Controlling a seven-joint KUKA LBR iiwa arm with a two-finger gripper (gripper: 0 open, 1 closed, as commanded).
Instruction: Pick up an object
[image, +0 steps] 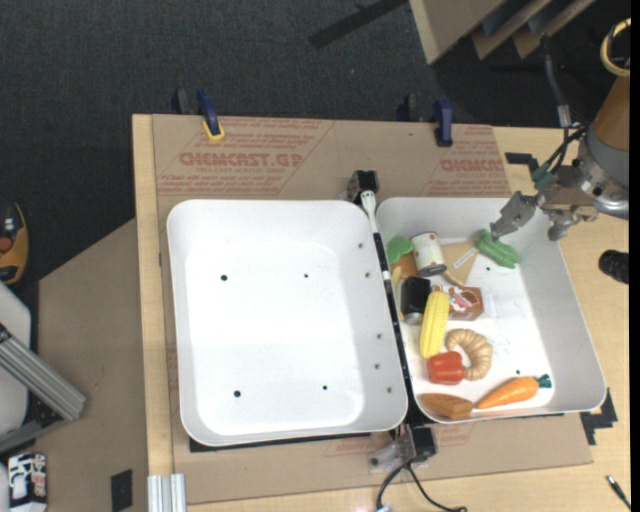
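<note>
You have the grey arm with its orange band coming in from the upper right of the frame; its two-finger gripper (533, 216) hangs over the upper right part of the right shallow white bin (575, 300); the fingers stand spread apart, one pointing down-left toward a small green plastic piece (497, 249), the other (558, 228) hanging to its right; nothing sits between them, and the left finger's tip looks just beside the green piece, though you cannot tell whether they touch.

Look at the right bin's left half, where the objects crowd together; a yellow plastic corn cob (434, 322) lies upright in the frame near the bin's left wall; a black block (413, 297) sits just beside its upper left; a small white cylinder with a red band (429, 253) lies above that, with a round green item (400, 249) to its left; a tan ring-shaped pastry toy (471, 350) sits right of the corn's lower end; a red pepper-like piece (446, 368) touches it below; an orange carrot with a green top (510, 391) lies along the bin's lower edge.

The left shallow white bin (190, 300) fills the middle of the frame; both bins rest on a brown board printed with red lettering (240, 155), held at its top edge by two blue clamps (209, 110).
</note>
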